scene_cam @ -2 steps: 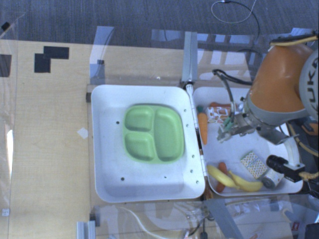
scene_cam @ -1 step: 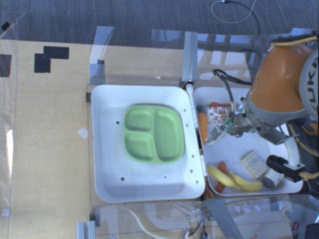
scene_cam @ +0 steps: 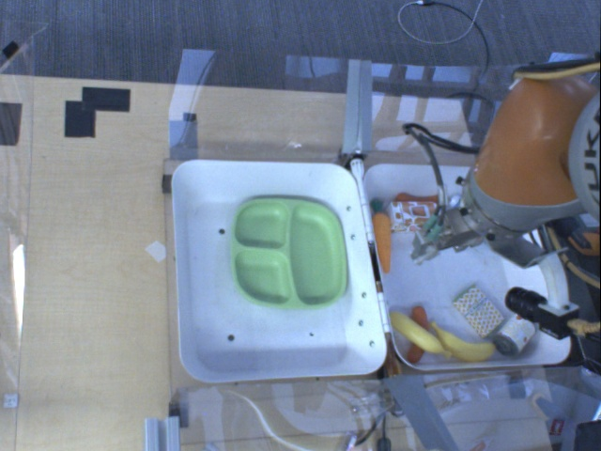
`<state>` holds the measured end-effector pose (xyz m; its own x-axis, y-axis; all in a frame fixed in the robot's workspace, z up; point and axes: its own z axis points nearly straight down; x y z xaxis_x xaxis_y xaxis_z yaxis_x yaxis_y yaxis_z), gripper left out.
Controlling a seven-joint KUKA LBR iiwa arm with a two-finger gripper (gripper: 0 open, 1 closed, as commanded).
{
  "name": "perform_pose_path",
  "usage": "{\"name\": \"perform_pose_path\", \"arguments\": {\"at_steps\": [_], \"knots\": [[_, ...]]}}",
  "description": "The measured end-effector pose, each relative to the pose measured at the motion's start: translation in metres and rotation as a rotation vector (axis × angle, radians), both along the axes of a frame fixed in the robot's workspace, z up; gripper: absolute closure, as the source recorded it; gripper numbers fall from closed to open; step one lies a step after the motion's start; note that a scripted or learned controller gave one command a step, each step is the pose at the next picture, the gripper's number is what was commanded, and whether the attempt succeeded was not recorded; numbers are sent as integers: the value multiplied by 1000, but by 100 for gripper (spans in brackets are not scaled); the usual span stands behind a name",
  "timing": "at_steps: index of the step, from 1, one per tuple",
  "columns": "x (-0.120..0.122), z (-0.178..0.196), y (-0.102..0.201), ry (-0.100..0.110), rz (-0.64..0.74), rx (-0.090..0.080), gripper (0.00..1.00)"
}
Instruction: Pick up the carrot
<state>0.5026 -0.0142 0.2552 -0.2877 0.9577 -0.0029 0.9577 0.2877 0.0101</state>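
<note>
Two jaws hover apart beside the carrot (scene_cam: 381,240), holding nothing.

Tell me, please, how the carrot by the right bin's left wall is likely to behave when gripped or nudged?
The carrot looks rigid and smooth, probably plastic, so it should stay stiff but might slip. Its round, tapered shape could let it roll or pivot. It lies close along the right bin wall, which may crowd the hand.
</note>
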Motion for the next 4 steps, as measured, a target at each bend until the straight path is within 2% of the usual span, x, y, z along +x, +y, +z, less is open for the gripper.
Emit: {"name": "perform_pose_path", "arguments": {"at_steps": [1,2,3,4], "knots": [[-6,40,2,3,32,0,100],[-14,80,-66,2,139,-3,100],[-11,-89,-85,7,82,-1,100],[-15,-133,-115,8,78,-1,100]]}}
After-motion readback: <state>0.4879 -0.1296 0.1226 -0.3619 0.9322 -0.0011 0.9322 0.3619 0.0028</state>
